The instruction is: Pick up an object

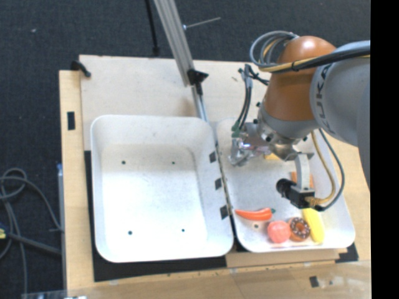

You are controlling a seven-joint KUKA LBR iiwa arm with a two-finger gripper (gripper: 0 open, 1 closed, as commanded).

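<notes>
Pink ball (278,231) lies well below the gripper (239,156).

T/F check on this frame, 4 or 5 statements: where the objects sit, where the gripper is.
1. All the objects lie in the right bin. True.
2. The carrot lies beside the left bin's far wall. False: it lies in the right bin, near the divider.
3. The gripper hangs over the right bin's far end. True.
4. The banana is at the right bin's far edge. False: it lies at the near end, beside the doughnut.
5. The pink ball lies between carrot and doughnut. True.
</notes>
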